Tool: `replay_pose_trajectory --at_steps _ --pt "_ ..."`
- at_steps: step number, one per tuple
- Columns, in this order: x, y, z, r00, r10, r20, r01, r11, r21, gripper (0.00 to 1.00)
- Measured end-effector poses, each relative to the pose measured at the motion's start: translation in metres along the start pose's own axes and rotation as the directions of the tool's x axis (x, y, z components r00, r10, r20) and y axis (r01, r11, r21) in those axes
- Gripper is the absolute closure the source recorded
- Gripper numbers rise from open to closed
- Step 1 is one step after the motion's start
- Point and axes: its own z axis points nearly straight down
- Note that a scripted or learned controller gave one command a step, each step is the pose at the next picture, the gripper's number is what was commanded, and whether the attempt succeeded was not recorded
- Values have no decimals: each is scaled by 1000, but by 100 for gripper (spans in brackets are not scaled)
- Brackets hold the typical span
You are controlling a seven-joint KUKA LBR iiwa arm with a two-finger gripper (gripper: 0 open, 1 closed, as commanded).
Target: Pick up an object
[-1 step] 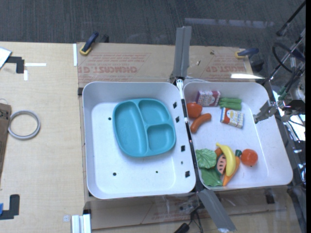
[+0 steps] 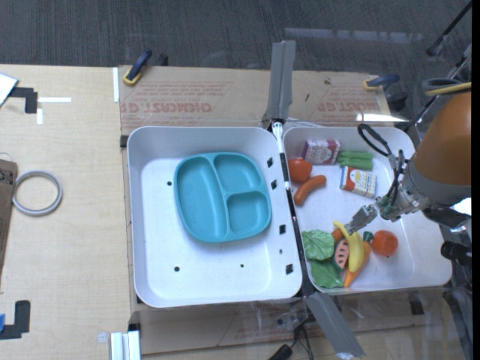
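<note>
Two shallow white bins are seen: the left white bin bears a teal divided plastic plate, the right white bin the toy food. The two-finger gripper is poised low, apparently slightly parted and empty, though this cannot be told surely. At its seven o'clock the yellow toy banana is found; a centred, vertical descent is advised.

There's the arm, a big rounded orange band up top, grey metal beneath it at the wrist. A black cable loops off its side, and the gripper tapers into slim silvery-grey metal.
</note>
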Motion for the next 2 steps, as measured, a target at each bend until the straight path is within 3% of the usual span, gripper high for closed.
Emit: replay_pose_trajectory --at_steps 1,2 --pt "28 21 59 1000 -7 2 8 1000 -9 0" --pt "-58 -36 -12 997 71 2 -71 997 -2 0"
